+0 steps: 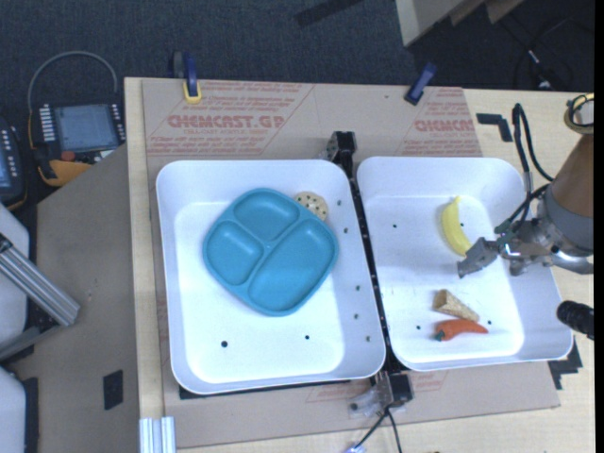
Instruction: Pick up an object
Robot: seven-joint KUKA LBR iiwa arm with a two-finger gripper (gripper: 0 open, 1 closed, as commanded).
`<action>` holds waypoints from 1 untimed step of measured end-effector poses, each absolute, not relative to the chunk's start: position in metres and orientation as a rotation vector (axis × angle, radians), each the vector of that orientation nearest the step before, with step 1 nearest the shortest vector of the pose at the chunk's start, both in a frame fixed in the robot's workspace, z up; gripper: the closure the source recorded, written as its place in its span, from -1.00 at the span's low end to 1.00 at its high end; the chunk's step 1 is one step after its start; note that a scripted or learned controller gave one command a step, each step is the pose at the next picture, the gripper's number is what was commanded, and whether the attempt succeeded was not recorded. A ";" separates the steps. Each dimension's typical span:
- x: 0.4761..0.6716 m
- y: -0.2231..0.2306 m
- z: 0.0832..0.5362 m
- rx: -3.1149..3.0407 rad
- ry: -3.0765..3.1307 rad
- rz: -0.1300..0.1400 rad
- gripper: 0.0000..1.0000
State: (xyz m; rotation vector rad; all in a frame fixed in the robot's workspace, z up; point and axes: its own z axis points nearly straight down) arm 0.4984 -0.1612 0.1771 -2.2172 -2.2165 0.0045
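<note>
On a cardboard-topped bench (283,111), two white bins (264,357); the gripper (486,256) hovers near a banana (454,225), seemingly spread, empty.

A dark blue-grey carpet (236,26) covers the floor around the bench (283,111), whose top is brown board printed with red lettering. A small screen (83,125) with a looped cable sits at left, and beige furniture (453,3) stands at the top.

Grey arm (572,206) in from the right, wrist low, gripper (493,253) pointing left, fingers spread.
</note>
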 end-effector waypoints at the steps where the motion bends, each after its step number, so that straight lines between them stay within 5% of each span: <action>1: 0.501 -0.153 0.117 -2.215 -2.217 0.005 -1.00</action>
